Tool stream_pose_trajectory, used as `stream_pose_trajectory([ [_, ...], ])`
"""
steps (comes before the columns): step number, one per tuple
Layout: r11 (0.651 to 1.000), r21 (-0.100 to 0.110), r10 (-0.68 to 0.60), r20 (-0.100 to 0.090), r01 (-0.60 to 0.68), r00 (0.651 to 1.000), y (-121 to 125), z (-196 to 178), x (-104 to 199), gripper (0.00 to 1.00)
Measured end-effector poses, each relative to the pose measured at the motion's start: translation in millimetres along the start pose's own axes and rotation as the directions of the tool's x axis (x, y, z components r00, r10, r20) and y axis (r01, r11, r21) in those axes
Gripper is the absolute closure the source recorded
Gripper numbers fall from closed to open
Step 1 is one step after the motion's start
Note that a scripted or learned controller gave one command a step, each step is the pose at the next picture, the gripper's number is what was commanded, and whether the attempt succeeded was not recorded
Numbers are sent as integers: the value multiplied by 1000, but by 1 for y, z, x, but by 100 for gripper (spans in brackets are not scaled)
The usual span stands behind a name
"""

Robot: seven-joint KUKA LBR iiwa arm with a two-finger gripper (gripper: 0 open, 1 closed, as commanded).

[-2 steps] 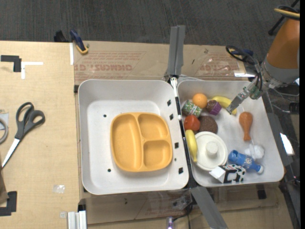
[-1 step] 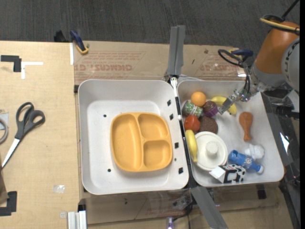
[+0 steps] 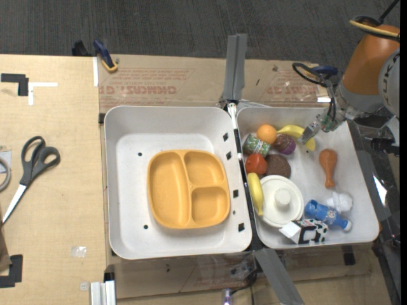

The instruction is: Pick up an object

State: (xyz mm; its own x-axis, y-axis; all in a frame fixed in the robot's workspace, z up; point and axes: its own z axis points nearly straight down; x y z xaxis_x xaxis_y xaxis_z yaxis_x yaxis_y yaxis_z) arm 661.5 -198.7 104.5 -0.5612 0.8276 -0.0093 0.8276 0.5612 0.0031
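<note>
A pale wooden bench [image 3: 51, 189] carries two shallow white bins side by side, with brown cardboard behind them and dark carpet beyond. In the right-hand white bin [image 3: 356, 202] lies a jumble of toy food: a small orange ball-shaped fruit [image 3: 267, 134], a curved yellow banana [image 3: 294, 131] just beside it, a dark purple rounded piece [image 3: 284, 145], a green patterned can-like item [image 3: 256, 145], a red tomato-like ball [image 3: 255, 164], a brown round cookie-like disc [image 3: 278, 166], and a tan plastic drumstick [image 3: 328, 165] lying apart toward the right wall. Nearer the front sit a white round lidded pot [image 3: 280, 200], a second yellow banana [image 3: 255, 192] touching its left side, a blue and white bottle [image 3: 327, 211], and a black-and-white carton [image 3: 310, 232].

The gripper [image 3: 316, 132] hangs low over the back of this bin, at the right end of the first banana; whether its tips are apart or together cannot be told, and nothing is visibly held.

The left-hand white bin [image 3: 121, 189] holds a yellow three-compartment plastic tray [image 3: 189, 187]. Black-handled scissors [image 3: 28, 167] lie on the bench at far left.
</note>
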Motion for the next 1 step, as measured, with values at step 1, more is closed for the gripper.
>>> stream_pose_trajectory([
  [1,1000,1,14,-7,-14,1000,42,-90,64,100],
])
